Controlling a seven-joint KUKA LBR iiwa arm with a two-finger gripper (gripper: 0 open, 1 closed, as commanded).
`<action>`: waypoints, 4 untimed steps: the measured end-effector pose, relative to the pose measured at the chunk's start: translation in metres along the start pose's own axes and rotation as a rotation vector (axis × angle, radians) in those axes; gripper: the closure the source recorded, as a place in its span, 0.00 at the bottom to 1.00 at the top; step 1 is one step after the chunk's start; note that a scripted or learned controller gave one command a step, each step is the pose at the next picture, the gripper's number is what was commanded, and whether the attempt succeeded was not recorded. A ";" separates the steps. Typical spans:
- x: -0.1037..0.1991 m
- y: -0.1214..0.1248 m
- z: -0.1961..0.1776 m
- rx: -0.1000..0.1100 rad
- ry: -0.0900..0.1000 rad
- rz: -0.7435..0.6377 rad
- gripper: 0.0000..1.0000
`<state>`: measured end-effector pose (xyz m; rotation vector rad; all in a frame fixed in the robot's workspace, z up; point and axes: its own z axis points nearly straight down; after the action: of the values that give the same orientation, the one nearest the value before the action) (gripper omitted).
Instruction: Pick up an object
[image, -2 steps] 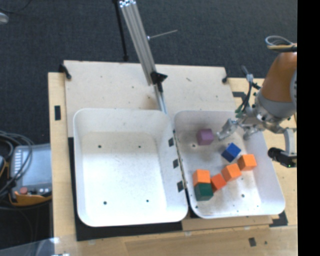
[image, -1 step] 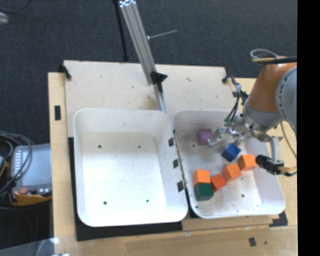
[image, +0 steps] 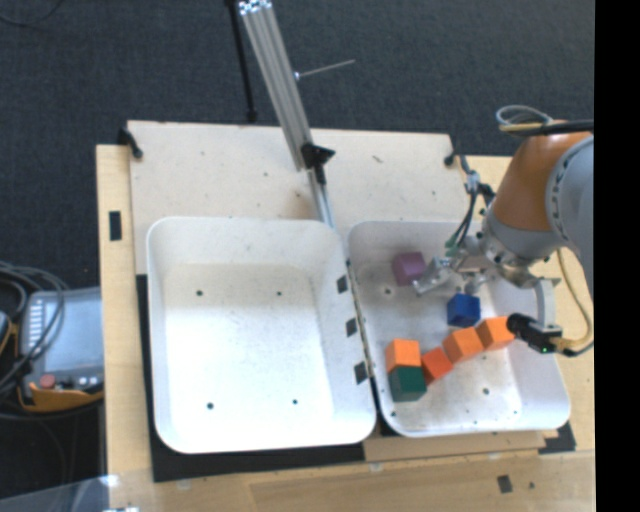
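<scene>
A small blue block (image: 462, 308) is waiting in the right bin (image: 540, 405), just under the gripper (image: 452, 272).

The blue block looks hard, light and smooth, so it is judged easy to lift if it is pinched on two flat sides. It is nearly a cube, so no long side can be picked out, and it sits a little turned. The fingers cannot be made out, so wide or narrow cannot be told, and nothing is seen held. A purple block (image: 408, 267) lies just left of the gripper. A slanted row of orange blocks (image: 465, 345) lies near the blue block, with another orange block (image: 404, 354) on a green block (image: 407, 382) further left. The left bin (image: 170, 250) sits beside.
</scene>
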<state>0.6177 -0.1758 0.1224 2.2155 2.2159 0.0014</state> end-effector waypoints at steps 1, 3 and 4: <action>-0.001 0.000 -0.008 0.002 0.002 0.001 1.00; -0.005 0.003 -0.117 -0.003 0.003 -0.005 1.00; -0.006 0.005 -0.172 -0.002 0.003 -0.005 1.00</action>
<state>0.6217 -0.1812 0.2944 2.2103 2.2224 0.0064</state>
